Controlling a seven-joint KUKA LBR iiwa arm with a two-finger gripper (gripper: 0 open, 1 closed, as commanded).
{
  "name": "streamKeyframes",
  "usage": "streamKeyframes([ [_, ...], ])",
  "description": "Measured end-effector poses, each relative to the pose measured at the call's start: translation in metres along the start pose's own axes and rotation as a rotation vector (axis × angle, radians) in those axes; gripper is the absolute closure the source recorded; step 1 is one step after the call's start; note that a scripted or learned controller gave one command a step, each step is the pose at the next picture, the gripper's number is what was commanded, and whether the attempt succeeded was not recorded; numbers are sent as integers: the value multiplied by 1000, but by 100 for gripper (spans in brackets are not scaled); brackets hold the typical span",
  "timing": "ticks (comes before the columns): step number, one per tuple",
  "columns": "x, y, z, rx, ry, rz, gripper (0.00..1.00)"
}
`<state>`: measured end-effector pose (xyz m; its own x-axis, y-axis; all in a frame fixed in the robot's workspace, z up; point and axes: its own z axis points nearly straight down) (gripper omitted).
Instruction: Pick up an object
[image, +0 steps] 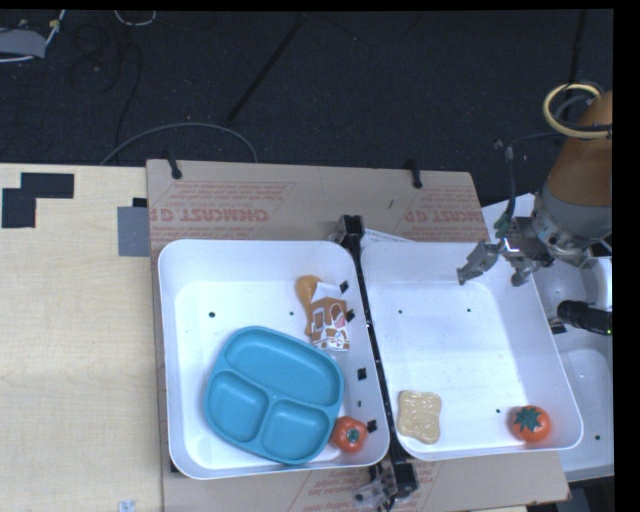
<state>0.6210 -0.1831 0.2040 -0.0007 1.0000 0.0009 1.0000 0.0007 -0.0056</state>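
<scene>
Gripper (497, 262) above the right bin's (470, 330) far corner, fingers apart, nothing between them.

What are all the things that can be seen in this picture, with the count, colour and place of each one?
bins: 2, white, side by side on the bench
divided plate: 1, blue, three compartments, in the left bin toward its near edge
toy tomatoes: 2, red with green tops; one in the left bin's near right corner beside the divided plate, the other in the right bin's near right corner
small packet: 1, white with brown print, left bin, near the divider
tan piece: 1, orange-brown, just behind the small packet; too small to identify
flat toast-like piece: 1, pale beige, right bin, near left corner
cardboard sheet: 1, brown, under the bins
arm: 1, grey and orange, at the right
tool: 1, grey, over the right bin's far right corner
</scene>
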Motion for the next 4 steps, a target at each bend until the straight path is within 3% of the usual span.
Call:
streamKeyframes([
  [2, 1, -2, 117, 0, 0, 2, 0],
  [3, 1, -2, 105, -2, 0, 3, 100],
  [4, -5, -4, 61, -7, -2, 4, 100],
])
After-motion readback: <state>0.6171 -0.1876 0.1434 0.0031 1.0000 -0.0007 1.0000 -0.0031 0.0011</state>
